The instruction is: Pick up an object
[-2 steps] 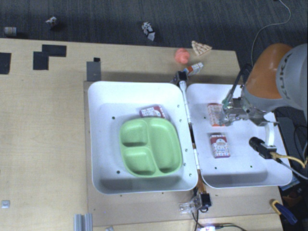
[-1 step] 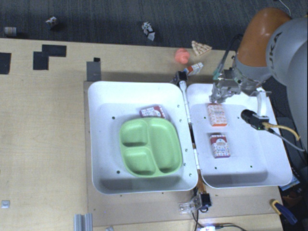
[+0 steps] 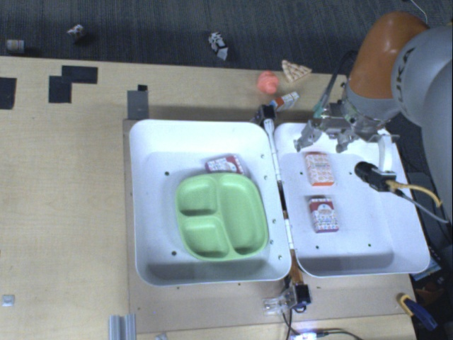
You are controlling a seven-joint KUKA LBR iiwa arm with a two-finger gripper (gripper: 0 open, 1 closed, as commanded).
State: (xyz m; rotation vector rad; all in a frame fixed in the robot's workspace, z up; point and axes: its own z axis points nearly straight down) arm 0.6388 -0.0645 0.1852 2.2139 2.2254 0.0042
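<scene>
Nothing lifted yet: tool (image 3: 324,144) hovers at the upper right of the frame, fingers apparently spread and bare, just above the orange packet (image 3: 319,168) lying in the right bin (image 3: 368,257).

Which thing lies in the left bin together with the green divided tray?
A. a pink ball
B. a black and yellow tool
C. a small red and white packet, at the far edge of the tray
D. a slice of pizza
C: in the left bin, a small red and white packet lies against the far edge of the green divided tray; nothing else lies in that bin.
</scene>
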